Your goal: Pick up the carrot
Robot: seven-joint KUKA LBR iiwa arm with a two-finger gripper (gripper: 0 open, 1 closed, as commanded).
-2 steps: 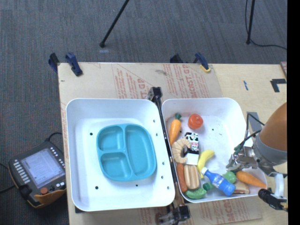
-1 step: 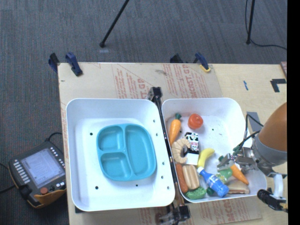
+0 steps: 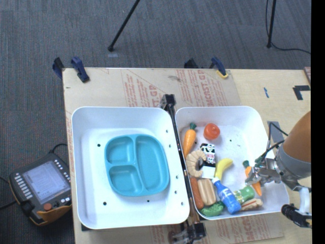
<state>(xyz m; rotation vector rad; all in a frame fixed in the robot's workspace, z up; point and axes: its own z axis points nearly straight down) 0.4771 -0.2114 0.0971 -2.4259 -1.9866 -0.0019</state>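
At the near edge of the right bin [image 3: 254, 117], a green toy vegetable [image 3: 213, 210], a blue bottle [image 3: 227, 197] and a hot dog [image 3: 205, 191] are seen crowded together. Just to their right, the gripper [image 3: 260, 179] is held low over the bin's right side, among a green bottle [image 3: 244, 192] and a small orange piece [image 3: 250, 173] whose identity cannot be made out. Whether the gripper is open or closed cannot be told, and nothing is clearly seen to be held.

A little farther back, a yellow banana [image 3: 223, 167], a cow-patterned carton [image 3: 207, 154] and a pale ring-shaped pastry [image 3: 194, 161] are found. Beyond them the carrot [image 3: 188, 141] is laid close beside the bin's left wall, well apart from the gripper. Its long axis is set almost straight from near to far, tilted slightly: the green top is pointed away toward the far wall and a touch right, the narrow orange tip toward the pastry. A red tomato [image 3: 212, 131] is placed just to its right.

In the left bin [image 3: 84, 136] a blue divided plate [image 3: 137, 164] is set. At the far bench edge, blue clamps [image 3: 79, 68] are fixed.
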